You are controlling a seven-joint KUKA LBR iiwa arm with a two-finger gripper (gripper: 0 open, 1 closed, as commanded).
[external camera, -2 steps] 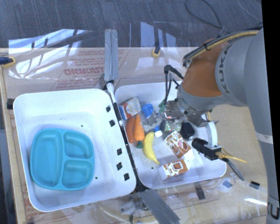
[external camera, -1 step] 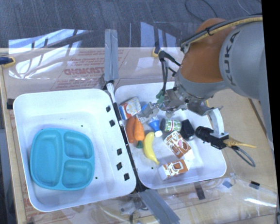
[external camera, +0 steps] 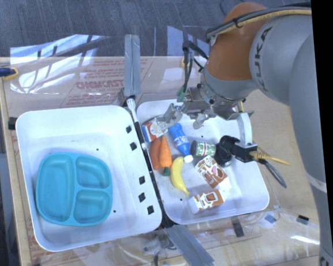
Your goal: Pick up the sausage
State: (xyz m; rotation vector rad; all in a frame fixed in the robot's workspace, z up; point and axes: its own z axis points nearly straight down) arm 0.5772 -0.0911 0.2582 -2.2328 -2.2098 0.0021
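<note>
The sausage [external camera: 155, 151] is a reddish-brown link lying along the left wall of the right bin [external camera: 250, 200], pressed against an orange carrot [external camera: 164, 151]. My gripper [external camera: 185, 116] hovers over the back of that bin, up and to the right of the sausage and just above a blue bottle [external camera: 180, 139]. Its fingers [external camera: 169, 114] stand open with nothing between them.
The right bin also holds a banana [external camera: 178, 176], a green can [external camera: 202, 149], two brown-and-white cartons [external camera: 211, 171] [external camera: 207, 200] and a small packet [external camera: 150, 129] at the back left. A teal divided plate [external camera: 73, 188] lies in the left bin [external camera: 50, 128].
</note>
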